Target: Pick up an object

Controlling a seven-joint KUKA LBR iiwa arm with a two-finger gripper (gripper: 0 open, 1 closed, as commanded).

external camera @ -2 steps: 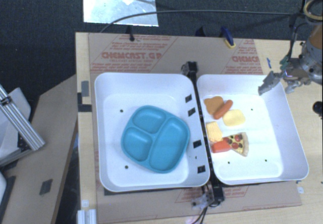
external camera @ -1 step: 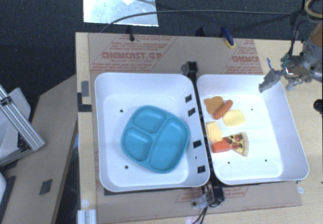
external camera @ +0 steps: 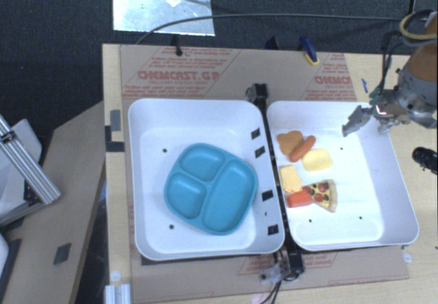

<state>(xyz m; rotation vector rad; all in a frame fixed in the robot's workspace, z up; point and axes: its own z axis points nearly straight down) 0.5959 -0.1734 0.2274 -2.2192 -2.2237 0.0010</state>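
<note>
Several toy food pieces lie at the left side of the right bin (external camera: 383, 179). They are a tan nugget (external camera: 289, 140), an orange sausage (external camera: 302, 148), a pale yellow lump (external camera: 317, 159), a yellow ridged wedge (external camera: 290, 177), a red piece (external camera: 298, 200) and a pizza slice (external camera: 322, 194). My gripper (external camera: 369, 122) hangs over the bin's far right corner, well to the right of the food. It is open, with nothing between its fingers.
The left bin (external camera: 154, 131) holds a blue divided plate (external camera: 211, 187). A black divider with clips (external camera: 269, 166) runs between the bins. Cables and blue clamps (external camera: 309, 49) sit at the bench's far edge.
</note>
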